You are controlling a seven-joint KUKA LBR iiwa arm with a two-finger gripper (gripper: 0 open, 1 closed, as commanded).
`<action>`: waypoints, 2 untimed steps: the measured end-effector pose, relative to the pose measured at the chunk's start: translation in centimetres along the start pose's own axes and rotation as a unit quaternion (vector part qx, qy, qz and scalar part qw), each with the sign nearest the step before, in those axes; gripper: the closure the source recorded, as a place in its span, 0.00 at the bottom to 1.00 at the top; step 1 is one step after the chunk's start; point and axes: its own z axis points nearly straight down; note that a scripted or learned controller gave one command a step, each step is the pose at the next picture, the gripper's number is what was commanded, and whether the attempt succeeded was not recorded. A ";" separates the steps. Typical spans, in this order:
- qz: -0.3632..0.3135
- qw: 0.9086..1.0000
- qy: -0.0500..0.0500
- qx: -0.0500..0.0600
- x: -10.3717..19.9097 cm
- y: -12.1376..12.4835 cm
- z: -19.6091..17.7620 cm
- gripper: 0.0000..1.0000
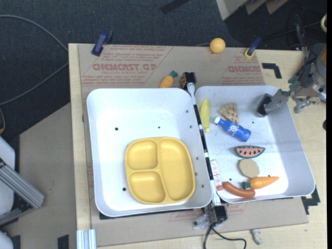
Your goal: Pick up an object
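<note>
The right bin (290,139) holds several toy foods. A yellow banana (205,113) lies along its left wall, with a tan cracker wedge (228,111) and a blue bottle (234,129) beside it. Further toward the front are a watermelon slice (250,151), a round tan biscuit (249,167), an orange carrot (265,181) and a red sausage (238,190). My gripper (307,95) hangs at the bin's far right corner, over its rim and well clear of all the foods.
The left bin (104,118) holds a yellow divided plate (160,169). Behind the bins on the cardboard sit an orange ball (218,45) and a small orange toy (167,80). Blue clamps (101,42) (253,46) grip the board's far edge.
</note>
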 end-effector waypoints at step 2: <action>0.000 1.000 0.001 0.001 9.0 -0.6 13.1 0.00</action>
